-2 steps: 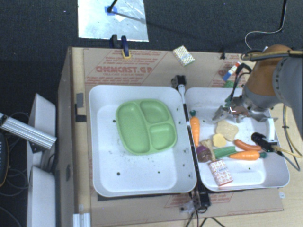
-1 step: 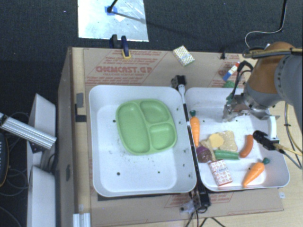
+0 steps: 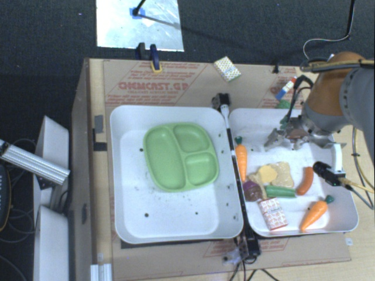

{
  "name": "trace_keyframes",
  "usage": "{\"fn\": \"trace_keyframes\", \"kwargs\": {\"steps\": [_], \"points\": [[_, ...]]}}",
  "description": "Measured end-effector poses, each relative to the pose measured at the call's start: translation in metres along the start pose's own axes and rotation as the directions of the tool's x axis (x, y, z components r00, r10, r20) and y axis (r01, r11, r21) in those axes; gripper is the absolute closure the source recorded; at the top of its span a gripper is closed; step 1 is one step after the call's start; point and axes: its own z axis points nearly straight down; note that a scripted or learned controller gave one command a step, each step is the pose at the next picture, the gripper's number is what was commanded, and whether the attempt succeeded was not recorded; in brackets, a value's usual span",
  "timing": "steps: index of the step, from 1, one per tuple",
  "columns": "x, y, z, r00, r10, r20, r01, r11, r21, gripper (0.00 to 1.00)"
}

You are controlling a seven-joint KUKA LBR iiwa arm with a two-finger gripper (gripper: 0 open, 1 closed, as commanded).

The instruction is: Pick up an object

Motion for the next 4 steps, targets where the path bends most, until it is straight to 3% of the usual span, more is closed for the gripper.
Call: {"fn": "trace_keyframes", "kwargs": {"steps": [1,2,3,4], "points": [[-0.012,0.048,0.011,1.000,-0.002,0.000,0.002,1.000,0.002,0.00],[0.004,0.048,0.011,1.000,-0.001,0.000,0.001,1.000,0.002,0.00],[-0.004,0.048,0.010,1.000,0.001,0.001,-0.001,1.000,0.002,0.00],[-0.034,0.048,0.010,1.000,0.001,0.001,-0.001,1.000,0.001,0.00]]}}
